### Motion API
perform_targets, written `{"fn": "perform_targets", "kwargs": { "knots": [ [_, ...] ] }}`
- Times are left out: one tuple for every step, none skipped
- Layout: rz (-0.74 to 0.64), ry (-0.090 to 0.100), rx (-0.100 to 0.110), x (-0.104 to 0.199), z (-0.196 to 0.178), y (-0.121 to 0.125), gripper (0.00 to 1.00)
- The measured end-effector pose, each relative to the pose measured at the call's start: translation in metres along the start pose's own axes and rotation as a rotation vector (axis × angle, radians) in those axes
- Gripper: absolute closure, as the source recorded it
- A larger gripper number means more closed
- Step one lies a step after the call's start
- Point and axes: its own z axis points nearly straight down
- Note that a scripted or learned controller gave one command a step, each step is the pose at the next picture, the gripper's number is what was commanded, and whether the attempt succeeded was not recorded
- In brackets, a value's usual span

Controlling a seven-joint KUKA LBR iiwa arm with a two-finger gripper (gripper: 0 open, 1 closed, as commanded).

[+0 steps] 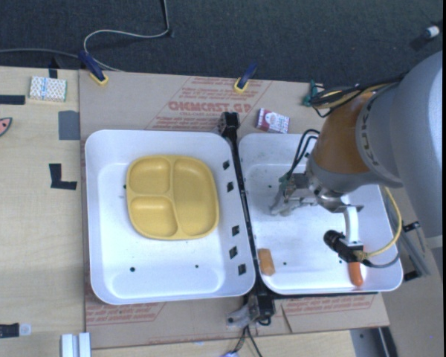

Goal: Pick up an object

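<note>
Count from my station: two white bins, one yellow plate, two small orange pieces, one arm.

The left bin holds the yellow plate, a smooth, glossy, rounded-square tray with three moulded compartments, sitting toward the bin's far edge and slightly nearer its right wall. A few dark specks dot the bin floor near the front edge.

The right bin holds a short tan-orange block at its front-left corner, close to the divider wall, and an orange carrot-like piece against the front rim near the right corner. They lie well apart.

The gripper is down over the middle of the right bin, metal-grey, pointing toward the left wall. I cannot tell how far it is parted, and I see nothing in it. It sits well clear of both orange pieces.

The bins are shallow, matte-white, with rounded corners, resting on printed brown cardboard.
</note>
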Motion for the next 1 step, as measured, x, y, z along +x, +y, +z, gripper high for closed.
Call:
{"fn": "perform_targets", "kwargs": {
  "knots": [
    [0.0, 0.001, 0.001, 0.0006, -0.0093, 0.0001, 1.0]
  ]
}}
